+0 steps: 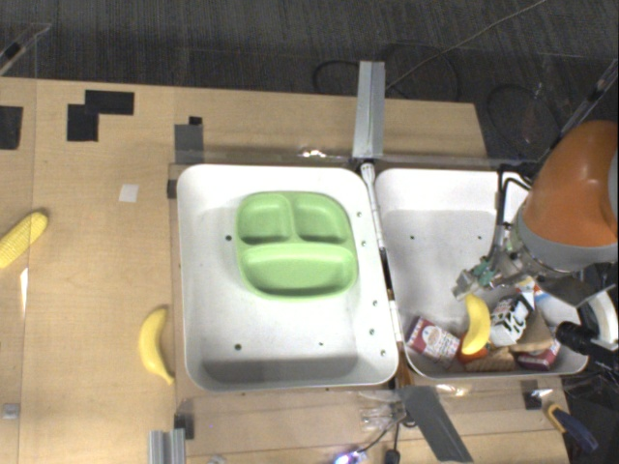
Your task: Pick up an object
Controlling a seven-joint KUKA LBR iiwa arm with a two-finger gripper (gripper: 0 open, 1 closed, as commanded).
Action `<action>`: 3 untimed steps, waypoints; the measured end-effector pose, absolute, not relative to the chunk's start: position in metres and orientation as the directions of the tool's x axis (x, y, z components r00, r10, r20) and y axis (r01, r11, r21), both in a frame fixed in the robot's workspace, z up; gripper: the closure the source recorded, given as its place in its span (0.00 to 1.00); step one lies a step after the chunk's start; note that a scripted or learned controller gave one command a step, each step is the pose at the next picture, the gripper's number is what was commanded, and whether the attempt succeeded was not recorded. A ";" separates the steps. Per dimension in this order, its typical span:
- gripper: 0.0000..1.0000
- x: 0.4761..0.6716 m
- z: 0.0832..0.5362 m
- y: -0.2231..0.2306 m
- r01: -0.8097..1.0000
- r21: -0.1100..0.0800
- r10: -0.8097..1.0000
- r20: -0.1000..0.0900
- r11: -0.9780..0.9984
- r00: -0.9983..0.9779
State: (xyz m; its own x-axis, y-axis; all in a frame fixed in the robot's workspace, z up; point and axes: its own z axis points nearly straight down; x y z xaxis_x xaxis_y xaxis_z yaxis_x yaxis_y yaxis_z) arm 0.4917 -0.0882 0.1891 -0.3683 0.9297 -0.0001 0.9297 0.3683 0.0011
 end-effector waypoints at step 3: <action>1.00 0.605 0.211 -0.031 0.984 0.001 0.984 0.000 0.176 -0.176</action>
